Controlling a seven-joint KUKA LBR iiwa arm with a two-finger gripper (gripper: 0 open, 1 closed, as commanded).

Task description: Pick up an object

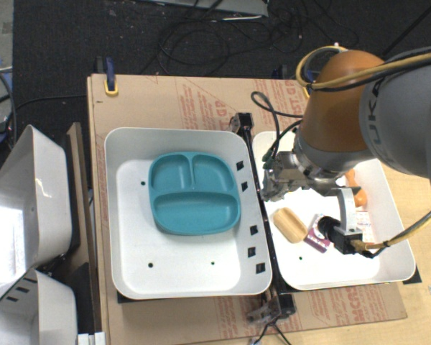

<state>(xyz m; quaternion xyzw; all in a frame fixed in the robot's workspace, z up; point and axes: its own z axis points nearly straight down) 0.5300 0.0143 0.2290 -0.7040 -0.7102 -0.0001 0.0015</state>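
Hand [279,184] hangs over the left edge of the right bin [395,272], against the divider; cannot tell its state, the wrist blocks it. Nearest thing is the tan block [289,225], just below and slightly right of the hand, long axis running upper-left to lower-right. It looks smooth, rounded, loaf-like. Beside it to the right lies a purple packet [317,240]. Left bin [129,272] holds a teal tray [195,194].
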